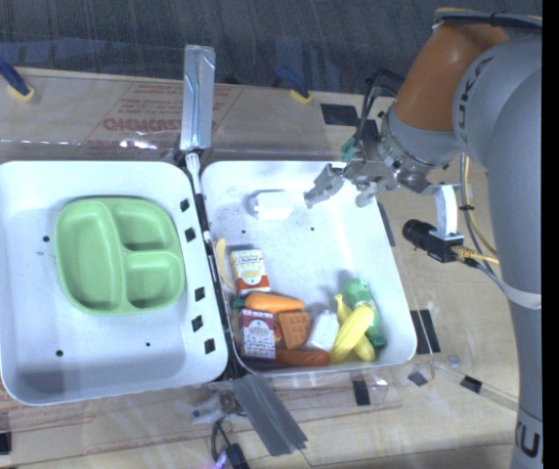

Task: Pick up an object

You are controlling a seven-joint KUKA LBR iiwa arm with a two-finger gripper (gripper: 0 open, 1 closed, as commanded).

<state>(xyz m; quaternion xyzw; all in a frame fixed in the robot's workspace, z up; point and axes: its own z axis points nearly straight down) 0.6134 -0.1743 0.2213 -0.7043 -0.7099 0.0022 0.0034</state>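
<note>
Toy foods lie heaped at the near end of the right bin: a small carton, a carrot, a red box, a brown cracker, a sausage, a yellow banana and a green piece. My gripper hangs over the far right part of this bin, well behind the pile. Its fingers stand open with nothing between them.
The left bin holds a green divided plate. A metal divider clip stands at the back between the bins. A pale stick lies along the right bin's left wall. The arm's cable connector juts over the right rim.
</note>
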